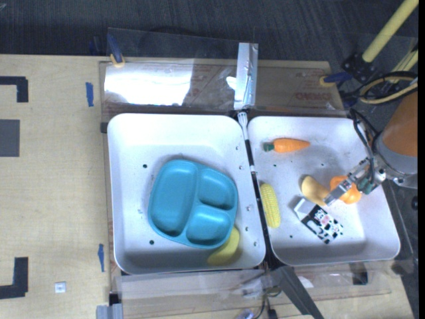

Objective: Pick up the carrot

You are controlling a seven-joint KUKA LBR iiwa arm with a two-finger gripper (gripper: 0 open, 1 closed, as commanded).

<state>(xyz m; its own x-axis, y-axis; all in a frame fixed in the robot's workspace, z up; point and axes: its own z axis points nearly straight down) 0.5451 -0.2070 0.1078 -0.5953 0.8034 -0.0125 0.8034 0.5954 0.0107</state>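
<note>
The carrot [287,145], orange with a green stem end pointing left, lies flat in the upper part of the right bin [378,241]. My gripper [356,181] reaches in from the right, low over the bin's right side. It sits well to the lower right of the carrot and apart from it. A small orange object [348,192] lies directly under the gripper's tip, partly hidden by it.
In the right bin also lie a yellow corn cob [268,205] by the left wall, a pale yellow piece [315,187] and a black-and-white block [321,222]. The left bin [126,145] holds a blue divided plate [192,201] and a yellow fruit [228,248].
</note>
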